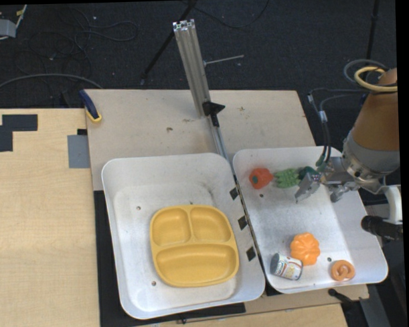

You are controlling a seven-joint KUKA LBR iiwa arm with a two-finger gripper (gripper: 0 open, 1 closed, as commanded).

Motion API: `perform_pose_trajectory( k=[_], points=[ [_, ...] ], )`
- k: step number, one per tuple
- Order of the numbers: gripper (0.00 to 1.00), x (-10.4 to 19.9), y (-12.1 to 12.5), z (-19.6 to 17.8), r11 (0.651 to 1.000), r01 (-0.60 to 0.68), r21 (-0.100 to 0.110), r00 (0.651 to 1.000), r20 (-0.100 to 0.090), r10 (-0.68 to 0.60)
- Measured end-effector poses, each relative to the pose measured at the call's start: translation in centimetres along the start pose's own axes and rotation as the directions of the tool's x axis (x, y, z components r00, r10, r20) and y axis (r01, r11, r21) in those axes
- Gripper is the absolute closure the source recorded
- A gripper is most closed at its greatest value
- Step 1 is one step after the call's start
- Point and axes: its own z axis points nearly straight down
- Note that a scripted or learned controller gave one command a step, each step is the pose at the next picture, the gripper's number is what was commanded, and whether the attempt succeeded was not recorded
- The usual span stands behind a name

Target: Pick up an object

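While the pincer [320,187] hangs spread and empty, the green toy [287,177] lies just left.

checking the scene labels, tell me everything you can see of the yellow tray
The yellow tray is a rounded-corner divided plate, plastic by the look, with three compartments: two smaller ones at the far side and one long one nearer the camera. It lies flat, turned a little askew, on the floor of the left white bin, toward its near right part. Nothing lies in it.
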Motion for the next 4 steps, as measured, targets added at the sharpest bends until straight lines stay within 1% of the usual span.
perform_pose_trajectory(
  k=[1, 2, 3, 4],
  points=[
    [0.0, 0.0, 0.3, -0.7, 1.0, 0.002, -0.012, 1.0, 0.002, -0.002],
    [0.0, -0.9, 0.7, 4.8, 1.0, 0.001, -0.008, 1.0, 0.002, -0.001],
    [0.0, -1.0, 0.2, 9.3, 1.0, 0.002, -0.008, 1.0, 0.001, -0.002],
    [0.0, -1.0, 0.4, 12.2, 1.0, 0.002, -0.014, 1.0, 0.001, -0.002]
  ],
)
